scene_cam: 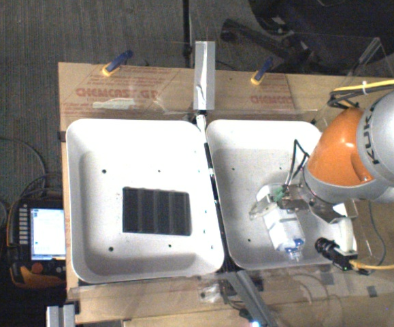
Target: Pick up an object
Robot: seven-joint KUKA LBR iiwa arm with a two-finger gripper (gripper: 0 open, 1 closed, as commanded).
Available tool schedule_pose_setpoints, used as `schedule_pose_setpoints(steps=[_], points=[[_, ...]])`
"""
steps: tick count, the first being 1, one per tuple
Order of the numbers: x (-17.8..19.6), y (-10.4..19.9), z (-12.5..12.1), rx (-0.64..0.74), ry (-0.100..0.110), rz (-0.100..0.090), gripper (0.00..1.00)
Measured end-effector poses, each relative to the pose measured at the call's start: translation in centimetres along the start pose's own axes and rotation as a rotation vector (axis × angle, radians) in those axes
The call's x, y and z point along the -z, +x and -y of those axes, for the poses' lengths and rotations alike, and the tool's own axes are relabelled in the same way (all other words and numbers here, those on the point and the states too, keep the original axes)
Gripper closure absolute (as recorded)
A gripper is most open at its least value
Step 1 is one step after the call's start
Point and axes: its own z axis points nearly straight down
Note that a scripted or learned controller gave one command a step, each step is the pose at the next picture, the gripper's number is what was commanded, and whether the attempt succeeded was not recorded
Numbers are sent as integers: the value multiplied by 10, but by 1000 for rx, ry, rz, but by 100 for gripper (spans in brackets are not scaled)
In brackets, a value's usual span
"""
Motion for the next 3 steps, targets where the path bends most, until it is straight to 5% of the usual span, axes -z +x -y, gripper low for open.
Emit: schedule_pose_setpoints(steps=[1, 2, 3], points=[[-13, -34, -107, -155, -11, 7, 0], [-4, -33, -106, -153, -9, 9, 100], [132, 106, -121, 1, 5, 1, 100]])
